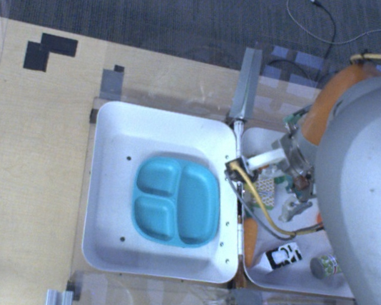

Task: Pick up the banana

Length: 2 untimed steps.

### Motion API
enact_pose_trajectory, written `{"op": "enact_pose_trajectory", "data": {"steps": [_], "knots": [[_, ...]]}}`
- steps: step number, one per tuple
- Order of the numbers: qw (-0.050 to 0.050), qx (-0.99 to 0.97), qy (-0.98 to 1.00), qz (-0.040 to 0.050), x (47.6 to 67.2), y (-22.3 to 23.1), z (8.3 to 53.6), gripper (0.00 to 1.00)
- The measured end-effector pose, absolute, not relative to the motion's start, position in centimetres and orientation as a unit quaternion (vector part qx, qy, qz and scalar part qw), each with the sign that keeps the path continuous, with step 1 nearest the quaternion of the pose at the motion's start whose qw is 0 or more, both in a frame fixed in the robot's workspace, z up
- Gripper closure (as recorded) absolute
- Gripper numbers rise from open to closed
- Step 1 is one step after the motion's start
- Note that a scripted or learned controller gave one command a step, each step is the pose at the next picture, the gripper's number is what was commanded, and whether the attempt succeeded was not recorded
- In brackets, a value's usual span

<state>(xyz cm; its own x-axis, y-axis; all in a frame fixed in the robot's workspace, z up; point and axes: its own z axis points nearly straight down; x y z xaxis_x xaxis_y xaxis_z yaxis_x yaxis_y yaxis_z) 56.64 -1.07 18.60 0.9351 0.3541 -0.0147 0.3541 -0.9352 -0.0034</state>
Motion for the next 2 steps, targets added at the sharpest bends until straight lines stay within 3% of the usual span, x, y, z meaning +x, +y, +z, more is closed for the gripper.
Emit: {"op": "enact_pose_trajectory", "data": {"steps": [1, 2], "knots": [[0.0, -0.99, -0.138, 0.0031, 63.4, -3.4, 18.0, 0.0], [0.0, -0.99, -0.143, 0.0016, 66.2, 2.2, 21.6, 0.0]]}}
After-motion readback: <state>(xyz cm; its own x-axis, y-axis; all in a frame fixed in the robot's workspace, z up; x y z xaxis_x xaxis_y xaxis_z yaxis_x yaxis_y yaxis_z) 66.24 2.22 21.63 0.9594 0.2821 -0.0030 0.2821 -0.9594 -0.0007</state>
